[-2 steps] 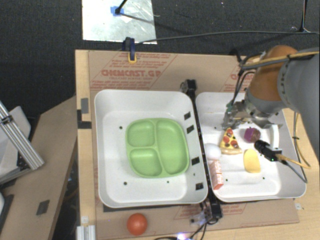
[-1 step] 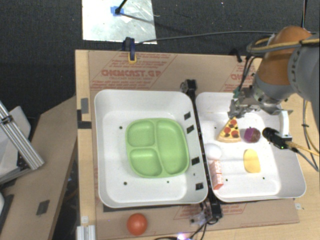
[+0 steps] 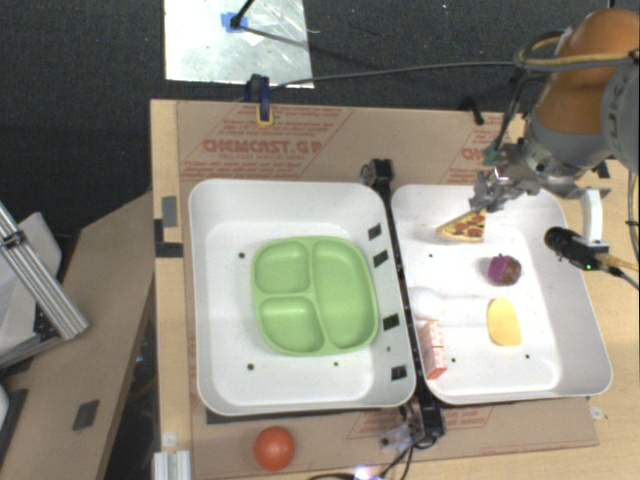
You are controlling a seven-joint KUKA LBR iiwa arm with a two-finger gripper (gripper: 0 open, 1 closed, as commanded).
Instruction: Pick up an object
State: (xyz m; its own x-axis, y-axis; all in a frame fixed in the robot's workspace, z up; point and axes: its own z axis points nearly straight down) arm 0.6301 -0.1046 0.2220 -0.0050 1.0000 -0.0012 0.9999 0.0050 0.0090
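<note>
The pizza slice (image 3: 463, 228) is a small toy wedge, yellow-crusted with red dots, its point aimed up and right. It lies in the right bin (image 3: 560, 368), near that bin's back left part. The gripper (image 3: 492, 194) hangs at the slice's tip, just above and to the right of it; whether its fingers are wide, narrow or touching the slice cannot be told from here.

In the same bin lie a purple ball (image 3: 503, 269), a yellow piece (image 3: 503, 322) below it, and a pink packet (image 3: 433, 347) against the left wall. The left bin (image 3: 220, 368) holds a green tray (image 3: 313, 295) with three compartments.

Both bins sit on a brown cardboard sheet (image 3: 260, 138) on the desk. An orange ball (image 3: 273, 447) rests on the cardboard in front of the left bin. Behind it all is dark cloth with a shiny sheet (image 3: 236, 28) on it.
</note>
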